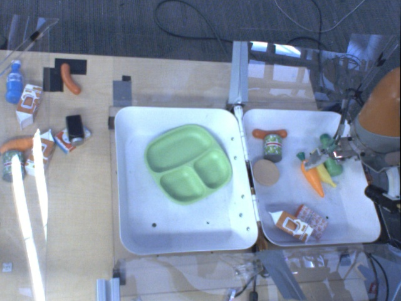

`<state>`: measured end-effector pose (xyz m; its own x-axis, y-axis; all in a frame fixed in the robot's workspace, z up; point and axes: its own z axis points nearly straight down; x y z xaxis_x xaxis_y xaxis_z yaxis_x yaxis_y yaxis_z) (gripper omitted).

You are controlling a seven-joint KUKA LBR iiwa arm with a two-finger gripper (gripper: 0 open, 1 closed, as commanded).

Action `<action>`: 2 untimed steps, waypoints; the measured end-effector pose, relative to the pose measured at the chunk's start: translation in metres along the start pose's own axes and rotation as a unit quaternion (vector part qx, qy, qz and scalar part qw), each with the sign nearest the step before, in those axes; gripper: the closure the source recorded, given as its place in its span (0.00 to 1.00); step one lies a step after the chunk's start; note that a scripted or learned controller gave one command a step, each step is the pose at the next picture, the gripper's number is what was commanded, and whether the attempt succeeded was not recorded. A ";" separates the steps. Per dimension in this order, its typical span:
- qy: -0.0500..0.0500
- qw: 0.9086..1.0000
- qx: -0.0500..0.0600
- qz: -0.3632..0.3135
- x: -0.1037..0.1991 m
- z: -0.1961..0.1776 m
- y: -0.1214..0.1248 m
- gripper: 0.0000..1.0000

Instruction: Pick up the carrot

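Right bin point(351, 231): small orange carrot point(312, 179)

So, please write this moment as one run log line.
carrot: lying in right bin | gripper: just above carrot | grasp: not seen

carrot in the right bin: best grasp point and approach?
Judging from this view, grip the carrot mid-body, coming straight down, fingers across its width. It lies flat, tapering toward the lower right. A yellow piece touches its right side, so the squeeze may catch that too. The end effector hovers near its top.
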<state>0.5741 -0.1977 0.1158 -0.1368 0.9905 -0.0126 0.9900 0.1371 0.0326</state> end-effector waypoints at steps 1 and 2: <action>-0.006 1.000 -0.011 -0.007 0.008 0.009 -0.028 0.00; -0.006 1.000 -0.010 -0.007 0.008 0.009 -0.028 0.00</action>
<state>0.5457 -0.1936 0.1055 -0.1507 0.9883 -0.0243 0.9870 0.1518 0.0526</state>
